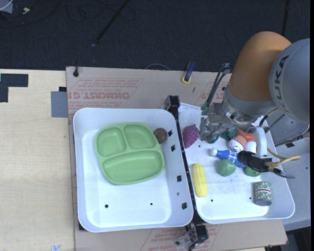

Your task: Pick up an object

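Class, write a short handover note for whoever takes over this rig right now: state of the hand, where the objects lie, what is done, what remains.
Hand: low over the back of the right bin, next to the purple fruit; its grip cannot be judged.
Objects: yellow corn, green piece, blue-white bottle and small can lie in the right bin; green divided plate and brown ball in the left bin.
Done: nothing seen lifted.
Left: grasp one object and raise it.

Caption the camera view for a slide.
Gripper reaches into right bin beside purple object; green tray fills left bin.
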You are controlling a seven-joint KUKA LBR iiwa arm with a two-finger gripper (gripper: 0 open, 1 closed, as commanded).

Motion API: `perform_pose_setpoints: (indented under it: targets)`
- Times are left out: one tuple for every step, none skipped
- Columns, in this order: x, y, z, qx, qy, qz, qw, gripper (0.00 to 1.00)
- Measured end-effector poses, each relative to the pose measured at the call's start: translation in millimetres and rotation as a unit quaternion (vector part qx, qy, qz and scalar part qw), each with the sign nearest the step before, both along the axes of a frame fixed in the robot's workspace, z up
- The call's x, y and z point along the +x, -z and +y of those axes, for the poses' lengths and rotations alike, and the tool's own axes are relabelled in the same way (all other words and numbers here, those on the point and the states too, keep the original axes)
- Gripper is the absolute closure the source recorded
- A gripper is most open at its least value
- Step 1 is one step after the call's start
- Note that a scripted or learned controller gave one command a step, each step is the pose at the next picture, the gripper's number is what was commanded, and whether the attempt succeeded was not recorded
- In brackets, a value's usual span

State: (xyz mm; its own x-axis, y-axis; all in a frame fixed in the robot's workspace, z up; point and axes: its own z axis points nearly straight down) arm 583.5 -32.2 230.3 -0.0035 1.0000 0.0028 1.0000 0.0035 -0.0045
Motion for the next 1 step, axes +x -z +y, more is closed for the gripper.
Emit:
perform_pose_setpoints:
  targets:
    - [-33.0,-8.5,43.8,-0.0003,0.000,0.000,1.0000,1.00]
